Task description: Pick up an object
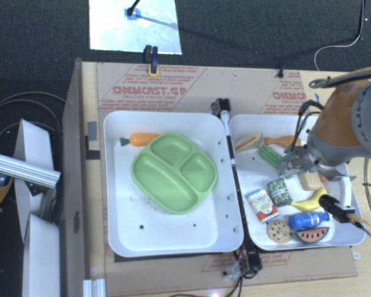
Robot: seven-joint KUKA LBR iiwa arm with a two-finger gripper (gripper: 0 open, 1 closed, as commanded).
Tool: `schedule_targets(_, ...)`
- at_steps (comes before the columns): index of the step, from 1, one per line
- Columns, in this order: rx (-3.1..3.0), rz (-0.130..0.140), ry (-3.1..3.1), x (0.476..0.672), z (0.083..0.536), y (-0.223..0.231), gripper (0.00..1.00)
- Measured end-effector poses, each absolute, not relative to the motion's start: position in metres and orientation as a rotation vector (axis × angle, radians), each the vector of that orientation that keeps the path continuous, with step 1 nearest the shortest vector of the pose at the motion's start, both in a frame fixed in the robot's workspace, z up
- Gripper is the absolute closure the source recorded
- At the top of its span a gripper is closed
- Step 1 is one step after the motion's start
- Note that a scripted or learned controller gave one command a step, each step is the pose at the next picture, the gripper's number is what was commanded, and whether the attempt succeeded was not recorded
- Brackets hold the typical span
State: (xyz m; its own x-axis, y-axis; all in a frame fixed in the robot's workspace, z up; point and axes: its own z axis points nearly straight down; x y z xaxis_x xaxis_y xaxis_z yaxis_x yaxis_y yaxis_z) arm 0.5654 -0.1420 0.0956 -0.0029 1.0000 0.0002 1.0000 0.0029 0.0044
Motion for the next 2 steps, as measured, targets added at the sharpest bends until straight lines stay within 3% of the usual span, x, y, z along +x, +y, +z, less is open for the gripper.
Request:
schedule_targets(1, 2.214, 0.006, 2.220, 0.5541, 0.1760, -0.1443, 1.00)
schedule_targets(2, 2.218, 0.002, 2.222, 0.5534, 0.1714, -0.1438, 0.00)
